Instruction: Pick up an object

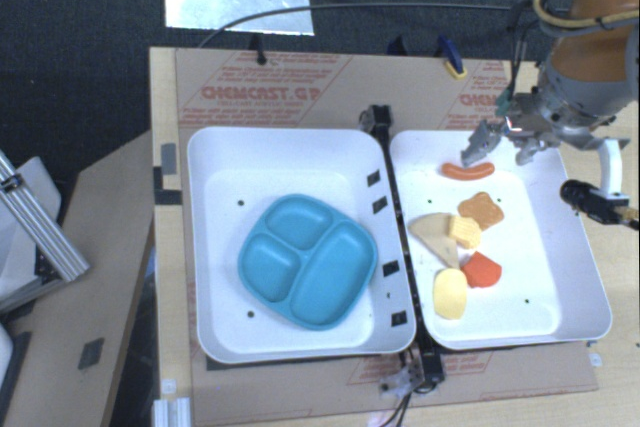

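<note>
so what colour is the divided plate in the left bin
Light blue, plain with no pattern; the divided plate shows clearly in the camera view.

There are two white bins on the table: the left bin (215, 215) and the right bin (560, 255). The left bin holds one blue divided plate (307, 260), which has three compartments. The right bin holds six food pieces: one sausage (467, 171), one brown piece (481, 209), one beige wedge (432, 231), one small yellow cube (465, 233), one red-orange piece (483, 269) and one pale yellow piece (450, 294).
</note>
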Motion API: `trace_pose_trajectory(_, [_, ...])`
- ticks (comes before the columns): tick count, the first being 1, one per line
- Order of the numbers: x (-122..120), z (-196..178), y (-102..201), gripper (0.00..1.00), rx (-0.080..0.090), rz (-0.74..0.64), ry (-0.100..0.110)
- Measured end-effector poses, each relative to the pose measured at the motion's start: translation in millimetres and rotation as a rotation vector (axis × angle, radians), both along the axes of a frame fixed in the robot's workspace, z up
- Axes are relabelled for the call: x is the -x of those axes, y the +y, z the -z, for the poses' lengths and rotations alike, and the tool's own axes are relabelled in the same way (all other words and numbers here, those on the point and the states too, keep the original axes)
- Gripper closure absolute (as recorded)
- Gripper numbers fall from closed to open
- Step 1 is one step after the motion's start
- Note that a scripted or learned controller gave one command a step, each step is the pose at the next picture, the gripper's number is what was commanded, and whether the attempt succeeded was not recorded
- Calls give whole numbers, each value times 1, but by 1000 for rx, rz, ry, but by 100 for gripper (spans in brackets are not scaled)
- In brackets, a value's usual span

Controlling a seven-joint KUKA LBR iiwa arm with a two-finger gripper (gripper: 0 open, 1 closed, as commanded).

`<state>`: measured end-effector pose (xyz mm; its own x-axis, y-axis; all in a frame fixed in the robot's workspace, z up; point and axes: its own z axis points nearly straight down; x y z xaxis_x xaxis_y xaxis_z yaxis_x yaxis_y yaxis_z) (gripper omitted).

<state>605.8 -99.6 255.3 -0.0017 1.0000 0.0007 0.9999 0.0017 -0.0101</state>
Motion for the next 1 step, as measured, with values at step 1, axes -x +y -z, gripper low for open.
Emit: trace_pose_trajectory(1, [-2, -7, 0, 0, 1, -2, -12])
